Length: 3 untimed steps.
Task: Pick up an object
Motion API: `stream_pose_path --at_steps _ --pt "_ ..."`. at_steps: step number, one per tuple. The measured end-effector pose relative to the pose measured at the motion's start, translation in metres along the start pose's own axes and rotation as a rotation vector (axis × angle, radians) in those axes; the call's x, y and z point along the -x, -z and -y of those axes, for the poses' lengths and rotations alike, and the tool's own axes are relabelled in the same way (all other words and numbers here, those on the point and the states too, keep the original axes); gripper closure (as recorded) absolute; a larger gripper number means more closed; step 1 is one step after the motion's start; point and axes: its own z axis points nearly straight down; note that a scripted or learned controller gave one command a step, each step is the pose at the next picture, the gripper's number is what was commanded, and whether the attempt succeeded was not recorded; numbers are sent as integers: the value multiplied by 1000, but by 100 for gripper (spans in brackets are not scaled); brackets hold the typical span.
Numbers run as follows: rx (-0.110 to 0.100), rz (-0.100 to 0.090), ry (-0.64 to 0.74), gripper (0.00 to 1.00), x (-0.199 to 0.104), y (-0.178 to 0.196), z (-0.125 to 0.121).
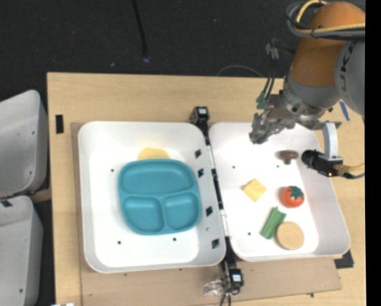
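My pincer point(261, 134) hangs over the right bin's point(238, 234) far corner, grip state indiscernible, apart from the yellow block point(254, 189), tomato point(292, 196), green piece point(272, 224) and tan disc point(290, 236); no legible writing

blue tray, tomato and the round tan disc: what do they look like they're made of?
Blue divided tray: likely moulded plastic, matte, uniform colour with soft rounded compartment edges.
Tomato: probably toy plastic, slightly glossy red with a green top.
Round tan disc: wood or a matte plastic cookie; flat, even tan, no shine. Too small to settle.
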Motion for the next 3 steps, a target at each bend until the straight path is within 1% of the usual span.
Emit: stream_pose_path --at_steps 1,2,3 --pt "1 -1 1 100 -56 1 12" --pt "-1 0 0 100 -111 -16 13" --pt "1 -2 2 100 -163 -12 10"
